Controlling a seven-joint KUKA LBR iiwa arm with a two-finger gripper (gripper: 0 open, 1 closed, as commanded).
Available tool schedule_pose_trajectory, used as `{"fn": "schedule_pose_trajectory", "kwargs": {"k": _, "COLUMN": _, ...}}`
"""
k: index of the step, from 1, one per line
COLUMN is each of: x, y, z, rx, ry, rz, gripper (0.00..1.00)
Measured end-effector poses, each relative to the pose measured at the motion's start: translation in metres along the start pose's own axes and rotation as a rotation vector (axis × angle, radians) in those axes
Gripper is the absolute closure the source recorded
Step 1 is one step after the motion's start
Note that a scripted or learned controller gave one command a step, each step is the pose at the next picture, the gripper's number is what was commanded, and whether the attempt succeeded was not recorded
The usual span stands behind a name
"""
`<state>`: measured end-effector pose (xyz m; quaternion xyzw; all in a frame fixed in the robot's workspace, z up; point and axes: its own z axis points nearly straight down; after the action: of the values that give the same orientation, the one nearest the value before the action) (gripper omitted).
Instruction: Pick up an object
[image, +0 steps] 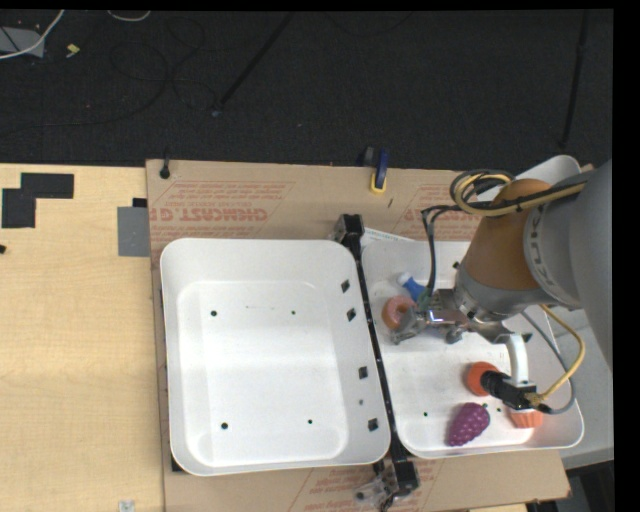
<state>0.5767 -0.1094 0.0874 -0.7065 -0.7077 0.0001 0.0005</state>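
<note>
- Where the surface (70, 350) comes nearest to you, a dark clamp (395, 482) sits at the near edge of the cardboard sheet (250, 205), in line with the seam between the two white bins.
- You have the left bin (260, 380) and the right bin (420, 395) side by side on that sheet, rims touching.
- In the right bin's near corner you'll find a purple knobbly lump (468, 424).
- Just beyond it lies an orange ball (481, 378), apart from the lump.
- Farther back, the claw (428, 322) reaches in from the right, low over the right bin; you cannot tell how far it is open or whether it has hold of anything.
- A pink ring (399, 314) lies right at the claw's tip, close to the bin's left wall.
- Just behind the ring you can see a small blue piece (409, 285).
- At the far end of the seam sits a black clamp (350, 228).
- Farthest off, a blue and yellow clip (378, 171) grips the cardboard's far edge.
</note>
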Motion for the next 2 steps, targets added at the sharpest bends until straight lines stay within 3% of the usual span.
{"fn": "schedule_pose_trajectory", "kwargs": {"k": 1, "x": 0.003, "y": 0.062, "z": 0.0, "rx": -0.001, "ry": -0.001, "rz": 0.0, "gripper": 0.0}}
{"fn": "schedule_pose_trajectory", "kwargs": {"k": 2, "x": -0.05, "y": 0.025, "z": 0.0, "rx": 0.004, "ry": -0.002, "rz": 0.005, "gripper": 0.0}}
